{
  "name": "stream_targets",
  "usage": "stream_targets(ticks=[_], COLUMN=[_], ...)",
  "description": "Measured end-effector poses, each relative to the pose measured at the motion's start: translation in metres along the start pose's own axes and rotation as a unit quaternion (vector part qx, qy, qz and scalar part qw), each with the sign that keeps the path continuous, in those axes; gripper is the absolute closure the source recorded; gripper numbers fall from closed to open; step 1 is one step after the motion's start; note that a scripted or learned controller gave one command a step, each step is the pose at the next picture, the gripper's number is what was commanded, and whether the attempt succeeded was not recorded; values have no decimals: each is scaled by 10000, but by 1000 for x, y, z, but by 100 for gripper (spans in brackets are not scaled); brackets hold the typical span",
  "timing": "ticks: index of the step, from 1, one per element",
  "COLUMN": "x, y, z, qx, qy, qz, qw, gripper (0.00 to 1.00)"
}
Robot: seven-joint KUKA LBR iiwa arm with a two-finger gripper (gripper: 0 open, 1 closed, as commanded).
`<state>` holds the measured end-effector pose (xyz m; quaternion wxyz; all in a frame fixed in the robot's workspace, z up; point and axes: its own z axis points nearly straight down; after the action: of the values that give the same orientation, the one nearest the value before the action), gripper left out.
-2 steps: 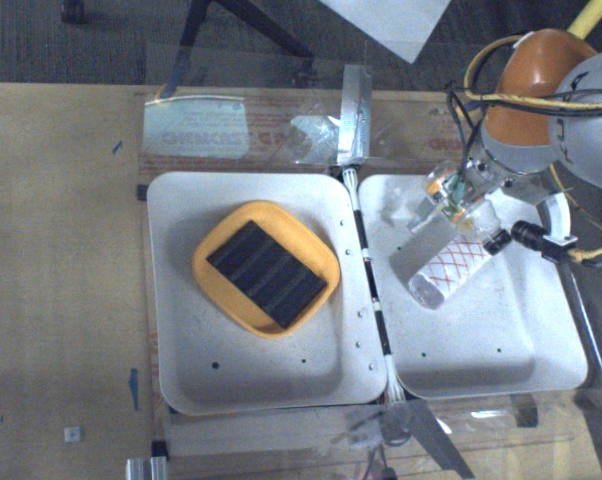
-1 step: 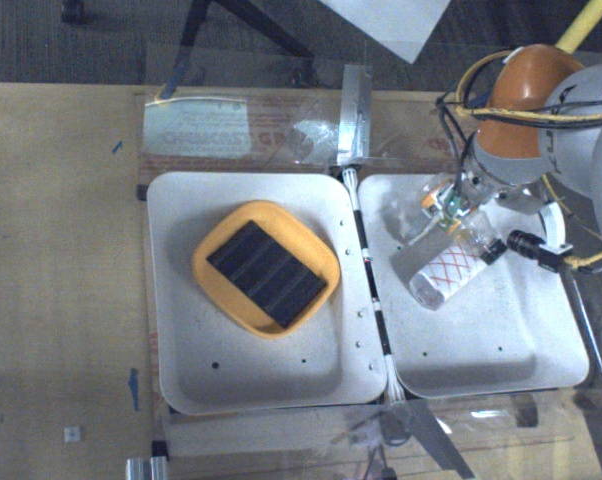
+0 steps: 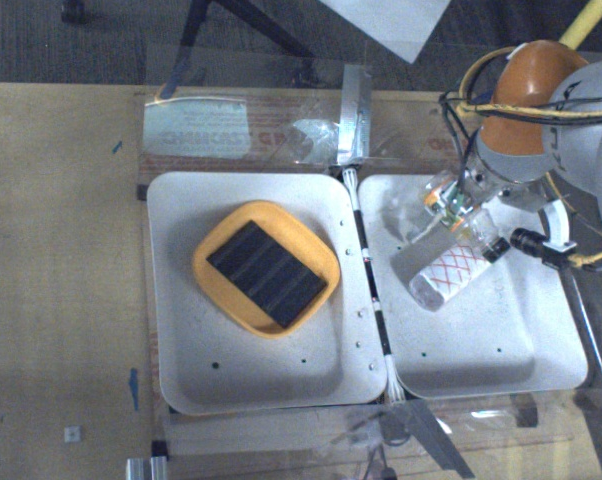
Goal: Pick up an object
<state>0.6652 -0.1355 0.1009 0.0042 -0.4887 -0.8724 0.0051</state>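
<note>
Seemingly nothing is lifted yet. At right of frame, the gripper (image 3: 443, 230) hangs over the white cylinder (image 3: 449, 273); whether it is spread or pinching I cannot tell. The orange dish (image 3: 266, 268) lies untouched at left.

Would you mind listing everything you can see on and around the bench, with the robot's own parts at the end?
Bins: two, white, side by side on the bench.
Dish: one, orange with a dark ribbed centre, in the left bin.
Cylinder: one, white with a red lattice pattern, lying tilted in the right bin, under the gripper.
Bench: one, tan, under both bins.
Plastic sheet: one, clear, taped behind the left bin.
Chair base: one, black, on the floor beyond the bench.
Arm: one, grey with an orange band, reaching in from the right.
Gripper: one, low over the right bin, at the cylinder's upper end.
</note>
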Motion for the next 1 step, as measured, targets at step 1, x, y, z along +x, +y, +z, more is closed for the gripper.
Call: stream_targets(ticks=[1], x=[12], y=[9], z=[-98], qx=[-81], qy=[-35], qz=[-473], qw=[9988], gripper=[100])
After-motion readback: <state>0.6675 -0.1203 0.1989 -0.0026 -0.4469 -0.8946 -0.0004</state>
